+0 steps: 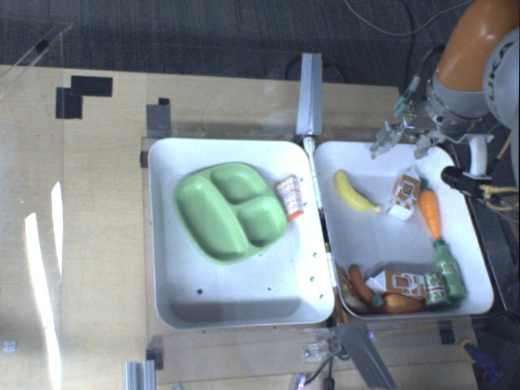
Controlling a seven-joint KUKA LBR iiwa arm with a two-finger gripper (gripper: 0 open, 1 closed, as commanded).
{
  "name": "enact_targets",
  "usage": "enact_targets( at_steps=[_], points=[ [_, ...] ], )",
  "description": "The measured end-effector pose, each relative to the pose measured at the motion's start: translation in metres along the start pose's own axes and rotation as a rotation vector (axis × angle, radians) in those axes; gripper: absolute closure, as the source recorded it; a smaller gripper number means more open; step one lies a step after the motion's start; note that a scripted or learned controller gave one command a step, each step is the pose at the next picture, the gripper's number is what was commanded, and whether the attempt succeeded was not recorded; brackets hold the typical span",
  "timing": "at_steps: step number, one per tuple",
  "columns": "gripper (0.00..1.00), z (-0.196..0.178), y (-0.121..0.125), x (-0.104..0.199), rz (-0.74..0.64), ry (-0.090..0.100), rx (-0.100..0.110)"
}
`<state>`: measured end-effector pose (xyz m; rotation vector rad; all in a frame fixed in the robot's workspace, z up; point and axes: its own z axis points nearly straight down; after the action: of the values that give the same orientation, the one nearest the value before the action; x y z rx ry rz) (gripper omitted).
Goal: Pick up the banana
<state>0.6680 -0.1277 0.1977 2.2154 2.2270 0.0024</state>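
Smooth curved yellow banana (355, 192) — glossy white bin (479, 250)

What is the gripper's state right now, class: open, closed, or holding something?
Gripper: open, holding nothing, above the right bin's far edge; the banana lies untouched in the bin.

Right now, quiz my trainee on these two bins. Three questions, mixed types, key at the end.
1. True or false: the banana lies in the right bin.
2. Multiple choice: what sits beside the green tray in the left bin? A) a small packet B) a carrot C) a bottle
3. Short answer: where is the gripper relative to the banana?

Key
1. True.
2. A, the packet rests at the tray's right edge.
3. Above the right bin's far edge, up and to the right of the banana in the view, apart from it and holding nothing.
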Motion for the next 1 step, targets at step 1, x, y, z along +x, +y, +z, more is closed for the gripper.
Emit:
enact_targets(
  at_steps=[1],
  points=[
    [0.0, 0.1111, 0.0022, 0.0284, 0.038, -0.002, -0.004]
  ],
)
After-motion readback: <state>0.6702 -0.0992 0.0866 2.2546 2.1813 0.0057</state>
